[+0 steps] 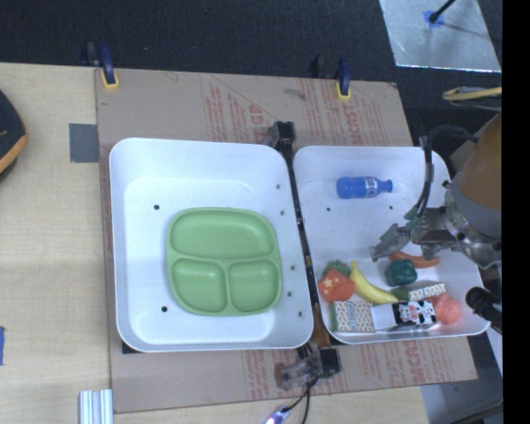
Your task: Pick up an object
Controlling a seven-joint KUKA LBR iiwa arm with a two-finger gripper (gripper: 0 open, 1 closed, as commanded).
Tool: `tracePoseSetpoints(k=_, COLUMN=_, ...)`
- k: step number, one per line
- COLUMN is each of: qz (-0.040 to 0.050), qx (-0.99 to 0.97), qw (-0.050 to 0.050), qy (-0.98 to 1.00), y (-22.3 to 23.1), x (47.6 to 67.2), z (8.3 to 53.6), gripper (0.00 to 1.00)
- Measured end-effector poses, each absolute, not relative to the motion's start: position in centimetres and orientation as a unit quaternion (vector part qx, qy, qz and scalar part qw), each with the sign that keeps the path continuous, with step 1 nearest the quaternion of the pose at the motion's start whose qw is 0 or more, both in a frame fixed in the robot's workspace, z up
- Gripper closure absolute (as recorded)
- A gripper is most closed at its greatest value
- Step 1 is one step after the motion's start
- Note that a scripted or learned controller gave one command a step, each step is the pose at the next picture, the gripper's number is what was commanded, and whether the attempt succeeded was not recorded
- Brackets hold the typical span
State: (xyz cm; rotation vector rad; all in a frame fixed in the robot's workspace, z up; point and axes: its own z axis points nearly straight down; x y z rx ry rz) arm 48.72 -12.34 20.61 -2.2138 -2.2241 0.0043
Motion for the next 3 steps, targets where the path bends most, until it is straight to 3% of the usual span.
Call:
tracePoseSetpoints(k=1, qz=0.0017, qx=-0.706, qw=0.002, qy=-0.708, y=-20.1, x=47.5, z=11.9, gripper=0.00)
tracePoseSetpoints(k=2, qz=-0.0028, qx=-0.704, qw=-0.006, qy=-0.710, y=-12.5, x=56.8, z=9.7, gripper=0.00)
tracePoseSetpoints(k=3, qz=0.0035, qx=-0.704, qw=0.003, qy=-0.710, y=-15.7, x=64.7, z=9.6, gripper=0.00)
